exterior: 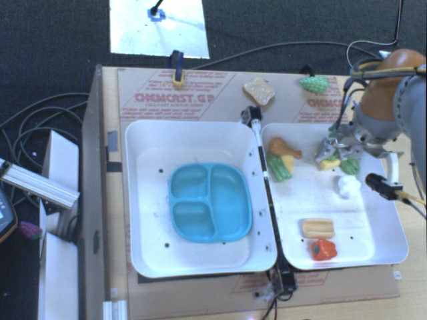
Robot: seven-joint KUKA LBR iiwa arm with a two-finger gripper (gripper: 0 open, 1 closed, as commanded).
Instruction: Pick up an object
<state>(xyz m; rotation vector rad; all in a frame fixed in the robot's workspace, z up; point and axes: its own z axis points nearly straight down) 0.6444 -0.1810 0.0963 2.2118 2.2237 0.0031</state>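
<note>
Gripper (331, 152) sits low in the right bin (373, 251), near its back edge, over a small yellow piece (327, 165) with a green toy (349, 165) just beside it — whether it is spread or pinching, I cannot tell. Step in hand looks like the grasp attempt itself; nothing is visibly held. Next move calls for a clean lift without nudging the white lump (347, 187); chicken drumstick (283, 147) and green vegetable (279, 167) lie further left.
</note>
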